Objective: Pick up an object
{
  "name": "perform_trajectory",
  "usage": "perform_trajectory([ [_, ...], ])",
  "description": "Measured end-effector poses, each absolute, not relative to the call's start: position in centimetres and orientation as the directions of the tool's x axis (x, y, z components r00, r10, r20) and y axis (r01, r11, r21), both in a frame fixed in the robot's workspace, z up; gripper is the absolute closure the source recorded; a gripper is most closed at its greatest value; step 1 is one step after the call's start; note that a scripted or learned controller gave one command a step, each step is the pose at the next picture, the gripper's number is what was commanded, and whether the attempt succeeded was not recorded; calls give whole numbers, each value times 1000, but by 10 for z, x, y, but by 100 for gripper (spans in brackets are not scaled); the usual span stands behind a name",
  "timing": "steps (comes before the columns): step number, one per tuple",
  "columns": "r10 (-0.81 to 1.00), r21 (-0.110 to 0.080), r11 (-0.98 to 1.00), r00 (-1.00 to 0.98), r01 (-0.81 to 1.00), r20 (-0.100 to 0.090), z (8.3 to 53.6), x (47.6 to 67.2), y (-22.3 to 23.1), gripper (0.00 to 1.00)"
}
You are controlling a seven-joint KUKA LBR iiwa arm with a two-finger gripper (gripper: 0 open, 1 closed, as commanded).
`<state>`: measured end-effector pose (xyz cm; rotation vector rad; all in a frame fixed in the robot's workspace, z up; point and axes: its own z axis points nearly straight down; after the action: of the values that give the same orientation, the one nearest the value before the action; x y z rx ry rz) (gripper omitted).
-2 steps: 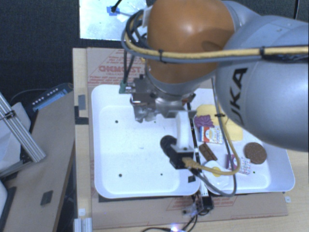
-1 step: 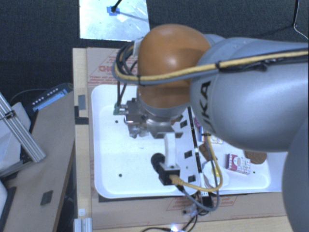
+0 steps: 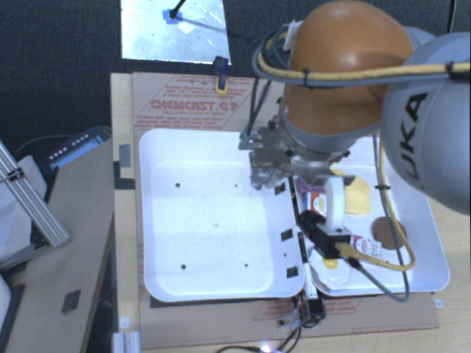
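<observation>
Jaws: can't tell how wide from this angle | gripper hangs over the left-hand bin's inner edge | likely grab: yellow piece, off to its arm side in the right-hand bin, brown disc just beyond

Left bin: white, with small dark dots. Right bin: white. In it, a pale yellow piece; at its 5 o'clock, a brown disc. Board beneath both bins: tan with red lettering. Arm: grey, with an orange band.
</observation>
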<state>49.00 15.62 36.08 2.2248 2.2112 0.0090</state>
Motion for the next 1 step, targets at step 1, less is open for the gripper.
perform_trajectory([
  [1,1000,-5,10,-10,1000,0,260,495,239,100],
])
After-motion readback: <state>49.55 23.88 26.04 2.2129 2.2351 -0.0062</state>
